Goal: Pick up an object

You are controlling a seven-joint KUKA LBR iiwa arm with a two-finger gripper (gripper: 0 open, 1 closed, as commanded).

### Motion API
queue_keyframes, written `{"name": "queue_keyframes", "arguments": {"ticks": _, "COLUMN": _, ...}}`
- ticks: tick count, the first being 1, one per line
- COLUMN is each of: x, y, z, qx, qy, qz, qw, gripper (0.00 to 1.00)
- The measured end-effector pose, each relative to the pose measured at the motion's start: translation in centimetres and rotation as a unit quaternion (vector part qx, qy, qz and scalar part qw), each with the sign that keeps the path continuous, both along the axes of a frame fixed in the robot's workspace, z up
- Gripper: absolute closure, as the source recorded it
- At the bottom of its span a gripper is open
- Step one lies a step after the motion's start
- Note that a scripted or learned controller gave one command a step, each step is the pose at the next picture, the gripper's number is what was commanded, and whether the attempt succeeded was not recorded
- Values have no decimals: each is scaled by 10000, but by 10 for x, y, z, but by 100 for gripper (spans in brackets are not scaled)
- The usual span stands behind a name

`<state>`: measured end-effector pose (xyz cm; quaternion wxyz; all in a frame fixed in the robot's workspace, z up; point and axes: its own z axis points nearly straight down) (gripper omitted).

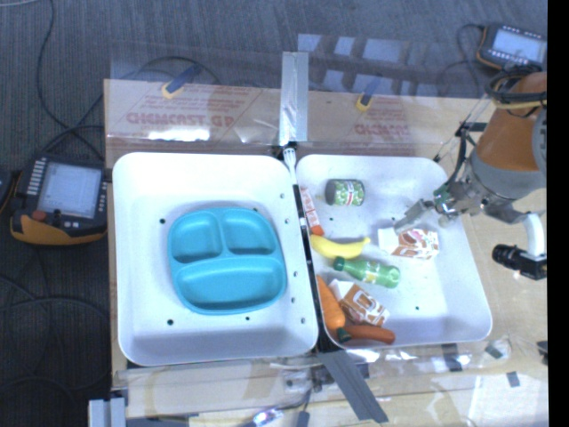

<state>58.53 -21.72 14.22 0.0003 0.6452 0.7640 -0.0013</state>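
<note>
My gripper [416, 213] reaches in from the right and hangs over the right bin [462, 314], just above a white and red packet [416, 243]. Left of it lie a green can [345, 192] on its side, a yellow banana [338, 245] and a green bottle [367, 272]. Near the bin's front left corner are an orange carrot [330, 308], a small brown and white packet [364, 306] and a red chilli-like piece [369, 334]. Nothing shows lifted off the bin floor.
The left bin [142, 327] holds a blue divided tray [227, 258]. A raised divider [300, 238] separates the two bins, with a red and white strip [308, 210] lying along it. A teach pendant [58, 198] sits left of the bench. The arm's orange band [508, 140] stands over the right rim.
</note>
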Motion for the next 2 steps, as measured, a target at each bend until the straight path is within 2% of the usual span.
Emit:
{"name": "queue_keyframes", "arguments": {"ticks": 1, "x": -23, "y": 20, "z": -53, "qx": -12, "qy": -53, "qz": 579, "qw": 9983, "gripper": 0}}
{"name": "queue_keyframes", "arguments": {"ticks": 2, "x": -22, "y": 20, "z": -42, "qx": -8, "qy": -73, "qz": 575, "qw": 9983, "gripper": 100}}
